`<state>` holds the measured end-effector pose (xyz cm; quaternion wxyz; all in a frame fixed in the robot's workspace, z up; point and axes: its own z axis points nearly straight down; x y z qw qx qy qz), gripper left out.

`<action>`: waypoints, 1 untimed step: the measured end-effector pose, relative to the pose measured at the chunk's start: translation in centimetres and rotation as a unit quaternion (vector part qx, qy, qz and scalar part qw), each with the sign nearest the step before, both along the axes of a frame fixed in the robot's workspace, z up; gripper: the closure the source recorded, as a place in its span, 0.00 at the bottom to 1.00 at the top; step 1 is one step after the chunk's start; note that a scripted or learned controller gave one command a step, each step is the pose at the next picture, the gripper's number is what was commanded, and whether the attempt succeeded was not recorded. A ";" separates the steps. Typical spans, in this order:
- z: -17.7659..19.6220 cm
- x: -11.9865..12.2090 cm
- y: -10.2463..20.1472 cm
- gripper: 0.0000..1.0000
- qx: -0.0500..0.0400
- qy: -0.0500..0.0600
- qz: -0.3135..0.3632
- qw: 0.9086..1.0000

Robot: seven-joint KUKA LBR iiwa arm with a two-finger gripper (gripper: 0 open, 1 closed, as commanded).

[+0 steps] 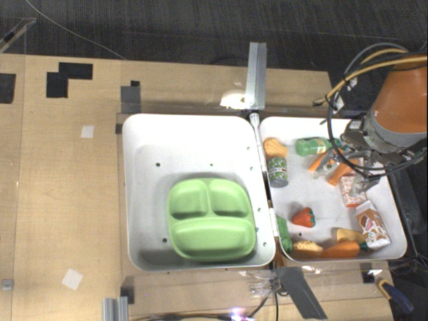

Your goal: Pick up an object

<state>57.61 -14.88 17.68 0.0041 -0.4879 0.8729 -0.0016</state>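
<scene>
You had the arm (401,105) reaching in from the right over the far right corner of the right bin (400,246), its orange band and grey wrist covering that corner. The gripper (348,158) sat low over the bin's upper right area, among cables and small orange pieces (322,162). How its grasping parts stood could not be made out; the wrist and wires hid them, and nothing could be seen held.

The things you could pick lay scattered in the right bin. A green bottle (311,146) lay on its side near the far wall, just left of the gripper. A tan pastry-like piece (274,146) rested by the divider, touching a small dark can (277,172) in front of it. A strawberry (303,217) sat near the middle, apart from the rest. A small carton (372,225) lay tilted on the right side. Along the near wall a carrot (341,250) lay beside a yellowish food piece (307,247).

In the left bin (140,146) a green divided tray (210,218) lay alone, toward the near side. Both bins stood on the wooden tabletop (60,192).
</scene>
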 end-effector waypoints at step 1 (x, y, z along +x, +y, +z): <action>-8.6 -3.9 -5.5 0.00 -0.002 -0.004 0.064 0.998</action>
